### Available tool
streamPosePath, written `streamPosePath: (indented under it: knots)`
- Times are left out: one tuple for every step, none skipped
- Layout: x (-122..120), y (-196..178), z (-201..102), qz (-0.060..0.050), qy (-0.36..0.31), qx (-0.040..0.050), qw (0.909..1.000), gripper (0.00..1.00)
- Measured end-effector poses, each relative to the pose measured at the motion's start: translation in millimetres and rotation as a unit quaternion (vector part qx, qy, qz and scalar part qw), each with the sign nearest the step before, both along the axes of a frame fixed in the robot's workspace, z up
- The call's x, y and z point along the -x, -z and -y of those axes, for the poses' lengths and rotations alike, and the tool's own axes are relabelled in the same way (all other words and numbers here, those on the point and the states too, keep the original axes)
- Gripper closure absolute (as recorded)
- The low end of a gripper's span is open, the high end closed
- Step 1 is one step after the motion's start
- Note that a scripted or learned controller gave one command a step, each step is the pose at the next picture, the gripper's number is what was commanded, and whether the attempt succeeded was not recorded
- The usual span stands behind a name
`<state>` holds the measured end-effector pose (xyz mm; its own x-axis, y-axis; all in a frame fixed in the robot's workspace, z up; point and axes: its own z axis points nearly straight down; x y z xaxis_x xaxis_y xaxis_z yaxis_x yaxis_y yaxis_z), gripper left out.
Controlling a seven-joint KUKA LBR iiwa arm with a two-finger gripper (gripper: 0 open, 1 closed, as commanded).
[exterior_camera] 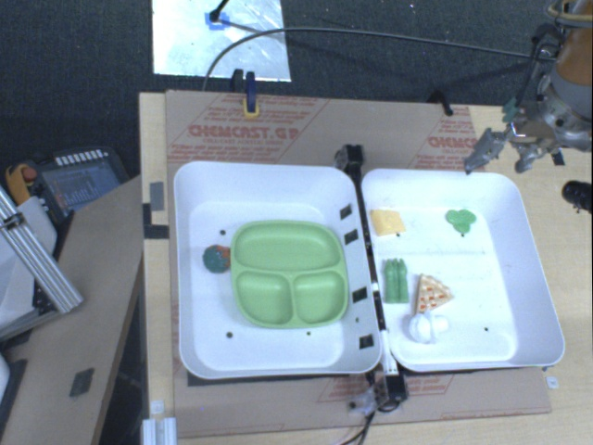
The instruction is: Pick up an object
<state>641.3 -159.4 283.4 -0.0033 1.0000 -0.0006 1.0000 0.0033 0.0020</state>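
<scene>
Two shallow white plastic bins adjoin: the left bin (199,188) carries a smooth green three-compartment tray (285,273), the right bin (519,248) holds, well apart with bare floor between, a pizza slice (432,293), yellow square (388,222) and green lump (460,219); the gripper (501,153) hovers spread wide, empty, over the far rim.

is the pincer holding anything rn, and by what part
Nothing is held. The pincer hangs open above the far rim of the right bin, with nothing between its fingers.
</scene>
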Motion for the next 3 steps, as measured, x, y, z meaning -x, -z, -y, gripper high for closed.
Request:
streamPosePath:
  knots:
    - [-2,62,-4,-0.002,0.0,-0.0005,1.0,0.0]
    - [-6,123,-6,-0.001,0.0,-0.0002,1.0,0.0]
    - [-13,173,-14,-0.002,-0.001,-0.0004,1.0,0.0]
